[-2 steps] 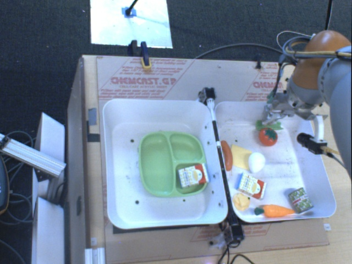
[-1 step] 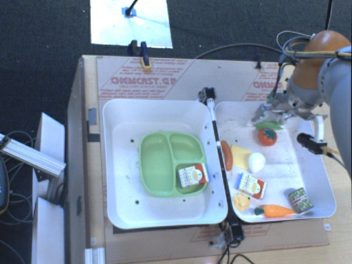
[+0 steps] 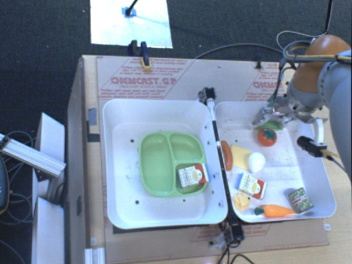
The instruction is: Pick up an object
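My gripper (image 3: 268,117) hangs over the far part of the right bin (image 3: 319,172), just above and behind a red tomato (image 3: 268,137) with a green top. Nothing shows held in it. Further forward in the same bin lie a sausage (image 3: 226,154), a yellow cheese wedge (image 3: 240,156), a white egg (image 3: 256,161), a small carton (image 3: 251,185), a pale yellow piece (image 3: 241,201), a carrot (image 3: 275,210) and a green can (image 3: 300,199).
The left bin (image 3: 124,147) holds a green divided plate (image 3: 165,161) with a second small carton (image 3: 192,176) in its near right compartment. A black clamp bar (image 3: 212,120) runs between the bins. Cables trail behind the arm at the right.
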